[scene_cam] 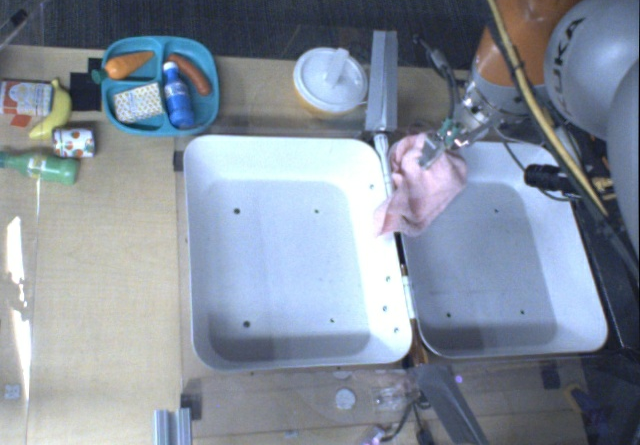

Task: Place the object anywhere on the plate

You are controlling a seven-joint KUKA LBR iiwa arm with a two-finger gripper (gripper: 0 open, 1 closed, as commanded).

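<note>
Bench: end effector (442,141) gripping pink cloth (420,193), raised.

This looks like a robotics lab or test cell rather than a home or shop. A grey industrial arm (590,53) with an orange band and loose cabling reaches over a plain wooden tabletop (100,273) on which two shallow white bins (290,253) sit side by side, separated by a metal rail (380,83). The things set along the tabletop's far edge are practice props: a blue divided tray of toy food (160,83), a toy banana (55,108), a small can (73,142), a green bottle (40,167) and a white lidded container (330,78). Dark carpet lies beyond the tabletop.
</note>
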